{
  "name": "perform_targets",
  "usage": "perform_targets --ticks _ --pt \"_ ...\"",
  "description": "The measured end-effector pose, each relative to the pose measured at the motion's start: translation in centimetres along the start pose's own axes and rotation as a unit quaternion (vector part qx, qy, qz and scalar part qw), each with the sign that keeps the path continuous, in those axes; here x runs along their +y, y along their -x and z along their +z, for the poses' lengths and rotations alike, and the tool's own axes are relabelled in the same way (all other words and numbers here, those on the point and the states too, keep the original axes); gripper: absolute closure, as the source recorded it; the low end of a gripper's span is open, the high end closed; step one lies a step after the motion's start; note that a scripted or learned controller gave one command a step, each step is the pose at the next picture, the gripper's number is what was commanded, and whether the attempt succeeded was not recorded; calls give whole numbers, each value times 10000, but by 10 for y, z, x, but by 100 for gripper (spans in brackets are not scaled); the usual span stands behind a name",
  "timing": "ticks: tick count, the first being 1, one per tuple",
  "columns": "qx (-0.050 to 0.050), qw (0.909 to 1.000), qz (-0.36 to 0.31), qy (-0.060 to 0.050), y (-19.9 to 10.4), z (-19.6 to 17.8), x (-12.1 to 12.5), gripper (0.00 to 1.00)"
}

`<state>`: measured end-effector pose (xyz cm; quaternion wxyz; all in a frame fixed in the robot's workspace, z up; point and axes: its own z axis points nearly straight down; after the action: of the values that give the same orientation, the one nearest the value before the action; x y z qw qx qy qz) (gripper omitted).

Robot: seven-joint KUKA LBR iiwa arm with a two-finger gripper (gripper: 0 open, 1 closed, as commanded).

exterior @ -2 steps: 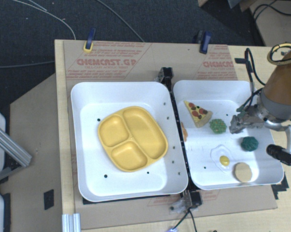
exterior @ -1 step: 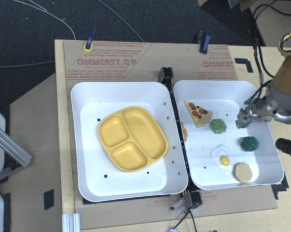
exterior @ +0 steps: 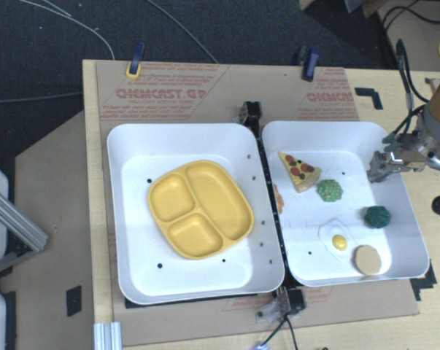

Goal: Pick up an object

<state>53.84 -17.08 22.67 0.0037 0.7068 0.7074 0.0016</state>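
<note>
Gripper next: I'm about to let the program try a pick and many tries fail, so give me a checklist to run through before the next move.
1. Gripper over the right bin: ok, at its upper right wall.
2. Gripper carrying nothing: cannot tell.
3. Pick targets present: ok; pizza slice, broccoli piece, dark green ball, fried egg, tan cookie.
4. Targets spaced apart: not ok; the egg and cookie nearly touch.
5. Yellow divided plate away from the arm: ok, in the left bin.

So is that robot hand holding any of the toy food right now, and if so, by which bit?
Nothing is held. The gripper sits over the right bin's far right rim, apart from the green broccoli piece and the dark green ball.
</note>
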Motion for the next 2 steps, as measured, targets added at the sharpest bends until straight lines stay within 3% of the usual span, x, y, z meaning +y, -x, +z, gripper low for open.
perform_targets --ticks 2 --pt "31 10000 -28 -47 -125 8 9 100"
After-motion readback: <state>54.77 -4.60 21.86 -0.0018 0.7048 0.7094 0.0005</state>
